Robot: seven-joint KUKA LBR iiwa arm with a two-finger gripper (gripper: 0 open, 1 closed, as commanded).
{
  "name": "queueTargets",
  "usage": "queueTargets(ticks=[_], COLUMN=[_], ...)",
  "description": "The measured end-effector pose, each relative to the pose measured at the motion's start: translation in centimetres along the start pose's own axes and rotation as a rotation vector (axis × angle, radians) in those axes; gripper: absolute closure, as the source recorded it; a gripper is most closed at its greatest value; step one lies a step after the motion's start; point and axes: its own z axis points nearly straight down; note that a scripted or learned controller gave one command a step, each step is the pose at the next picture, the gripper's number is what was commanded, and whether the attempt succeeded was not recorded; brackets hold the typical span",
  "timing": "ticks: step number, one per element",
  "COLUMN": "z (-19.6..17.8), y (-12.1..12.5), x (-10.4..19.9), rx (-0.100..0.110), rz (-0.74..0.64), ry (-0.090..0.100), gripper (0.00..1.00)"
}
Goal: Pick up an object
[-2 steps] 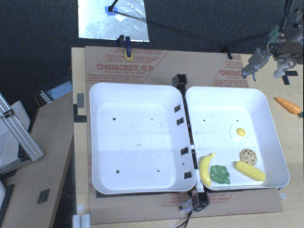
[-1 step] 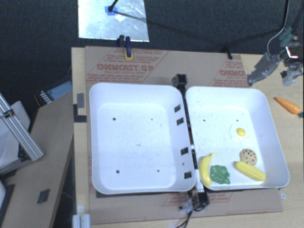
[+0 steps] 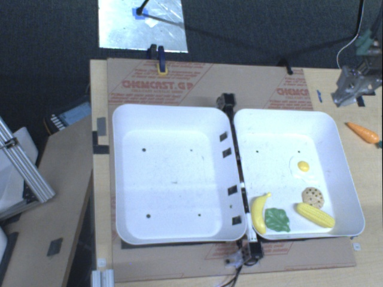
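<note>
The right bin holds several toy foods near its front. A yellow banana lies at the front left with a green leafy piece against it. A brown cookie sits above a yellow corn cob. A small white-and-yellow fried egg lies further back. My gripper hangs at the far right, beyond the right bin's back corner, well away from all of these objects.
The left bin stands beside the right one, joined by a black hinge strip. An orange carrot lies on the bench outside the right bin. A metal sheet lies on the floor behind.
</note>
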Motion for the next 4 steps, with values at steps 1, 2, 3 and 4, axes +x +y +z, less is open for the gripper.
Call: queueTargets(ticks=[1, 2, 3, 4], z=[1.3, 1.3, 4.4, 10.3], y=[1.5, 0.8, 3.1, 8.7], x=[11.0, 22.3, 25.2, 25.7], rx=[0.007, 0.007, 0.009, 0.010], rz=[-0.006, -0.007, 0.002, 0.010], ry=[0.003, 0.005, 0.001, -0.001], gripper=[1.00, 1.00, 1.00, 1.00])
